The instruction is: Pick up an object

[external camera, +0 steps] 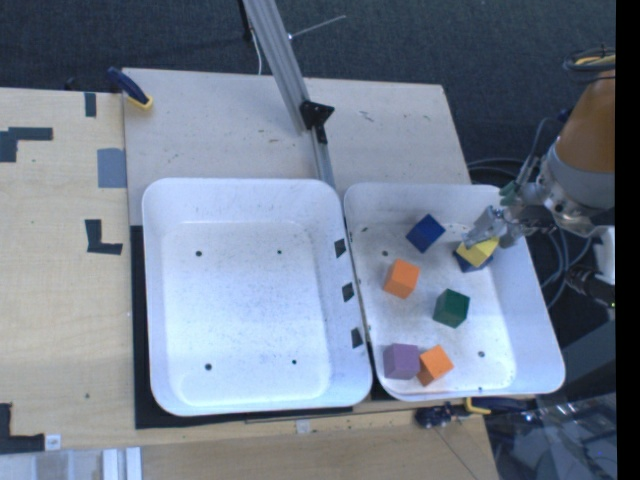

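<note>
The right bin (520, 308) holds several blocks: a blue one (425, 233), an orange one (402, 278), a green one (451, 308), a purple one (402, 360) and a smaller orange one (435, 364). A yellow block with a dark underside (476, 255) sits near the bin's right wall. My gripper (490, 233) reaches in from the right and is down on this yellow block, its fingers on either side of it. The block appears tilted and close to the bin floor.
The left bin (160, 268) lies beside the right one. A grey metal bar (280, 48) slants down to the bins' shared top edge. The arm's orange band (590, 128) is at the right. A blue and yellow tool (130, 88) lies at the bench's back left.
</note>
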Robot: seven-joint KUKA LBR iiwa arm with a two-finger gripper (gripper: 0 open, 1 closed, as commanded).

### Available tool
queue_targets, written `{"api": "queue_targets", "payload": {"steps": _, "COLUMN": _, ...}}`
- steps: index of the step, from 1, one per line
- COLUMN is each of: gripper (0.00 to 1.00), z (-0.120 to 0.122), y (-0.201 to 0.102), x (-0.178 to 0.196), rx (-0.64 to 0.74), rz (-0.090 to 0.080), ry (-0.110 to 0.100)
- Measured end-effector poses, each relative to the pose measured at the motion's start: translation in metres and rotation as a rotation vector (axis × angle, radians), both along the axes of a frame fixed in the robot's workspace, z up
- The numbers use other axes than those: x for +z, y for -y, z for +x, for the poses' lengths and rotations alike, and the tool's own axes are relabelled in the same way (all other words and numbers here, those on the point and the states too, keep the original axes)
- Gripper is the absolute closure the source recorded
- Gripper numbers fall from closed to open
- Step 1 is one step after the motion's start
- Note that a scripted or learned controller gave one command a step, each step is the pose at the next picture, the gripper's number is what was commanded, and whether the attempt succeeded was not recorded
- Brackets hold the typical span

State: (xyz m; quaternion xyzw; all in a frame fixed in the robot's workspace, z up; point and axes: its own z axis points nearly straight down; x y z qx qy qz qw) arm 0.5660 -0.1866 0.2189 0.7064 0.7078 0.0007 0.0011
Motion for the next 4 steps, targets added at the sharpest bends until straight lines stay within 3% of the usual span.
{"api": "queue_targets", "payload": {"steps": 1, "gripper": 1.0, "z": 0.001, "y": -0.001, "x": 0.031, "rx": 0.0, "rz": 0.0, "ry": -0.001}}
{"api": "queue_targets", "payload": {"steps": 2, "gripper": 1.0, "z": 0.009, "y": -0.055, "x": 0.018, "rx": 0.004, "rz": 0.002, "ry": -0.005}}
{"api": "queue_targets", "payload": {"steps": 4, "gripper": 1.0, "z": 0.037, "y": -0.162, "x": 0.032, "rx": 0.005, "rz": 0.002, "ry": -0.004}}
